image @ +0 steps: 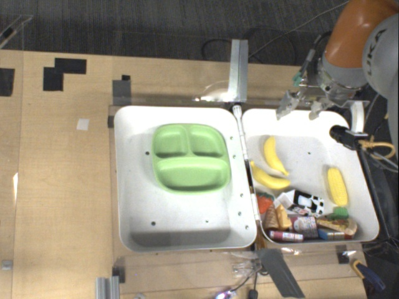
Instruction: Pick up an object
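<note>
step: approach | claw (pixel 300 104) open, empty, right bin (pixel 368 229) 12 o'clock rim | next: descend toward bananas (pixel 272 165) at 6 o'clock

The two bins (pixel 134 229) are seen as smooth white plastic with a soft shine. The green divided tray (pixel 190 156) looks matt plastic. The bananas (pixel 272 167) appear glossy. The bench (pixel 56 185) is pale wood, smooth. The post (pixel 239 70) is brushed metal.
</note>
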You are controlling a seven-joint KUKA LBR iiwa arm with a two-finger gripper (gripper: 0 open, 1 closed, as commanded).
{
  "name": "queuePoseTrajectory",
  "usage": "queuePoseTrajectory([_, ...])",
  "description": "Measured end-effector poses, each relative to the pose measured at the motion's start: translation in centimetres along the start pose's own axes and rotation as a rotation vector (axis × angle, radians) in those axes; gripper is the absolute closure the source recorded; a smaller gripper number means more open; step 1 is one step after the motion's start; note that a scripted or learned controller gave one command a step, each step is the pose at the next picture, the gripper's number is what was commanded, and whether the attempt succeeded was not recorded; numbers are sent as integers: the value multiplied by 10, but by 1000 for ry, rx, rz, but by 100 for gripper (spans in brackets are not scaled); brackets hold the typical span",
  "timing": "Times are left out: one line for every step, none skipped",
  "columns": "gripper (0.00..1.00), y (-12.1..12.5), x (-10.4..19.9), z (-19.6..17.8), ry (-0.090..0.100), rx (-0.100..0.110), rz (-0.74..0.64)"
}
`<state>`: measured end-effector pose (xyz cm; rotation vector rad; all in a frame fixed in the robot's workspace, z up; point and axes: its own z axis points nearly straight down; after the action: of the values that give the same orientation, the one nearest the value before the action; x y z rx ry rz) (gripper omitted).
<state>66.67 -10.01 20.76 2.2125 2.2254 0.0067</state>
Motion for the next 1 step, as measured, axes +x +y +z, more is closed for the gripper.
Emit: queuePoseTrajectory([0, -12, 9, 119, -1, -4, -113])
